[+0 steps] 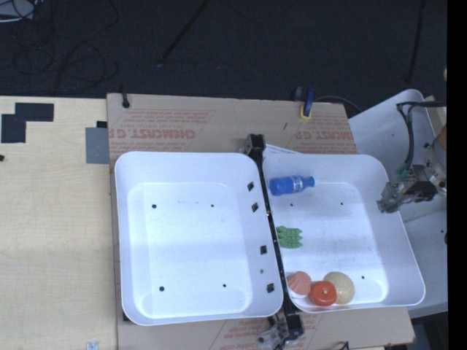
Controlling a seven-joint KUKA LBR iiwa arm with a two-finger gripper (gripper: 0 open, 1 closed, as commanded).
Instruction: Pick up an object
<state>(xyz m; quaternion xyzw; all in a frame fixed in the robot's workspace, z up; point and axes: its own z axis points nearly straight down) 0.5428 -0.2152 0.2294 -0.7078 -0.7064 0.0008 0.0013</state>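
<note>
Bench: two white bins [190, 308]; right holds one blue bottle [291, 185], green item [289, 237], three round items; gripper [400, 193] state unclear

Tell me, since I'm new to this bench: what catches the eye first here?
The blue bottle lying on its side at the far end of the right bin stands out. Then a cluster in its near corner: a red round piece between a pinkish one and a cream one.

All the pickable stuff is found in the right bin [394, 265]. A blue bottle [291, 185] is laid on its side near the far left corner. A small green item [289, 237] is set by the left wall. A pinkish piece [298, 283], a red round thing [323, 293] and a tan ball [340, 286] are bunched touching at the near edge.
</note>
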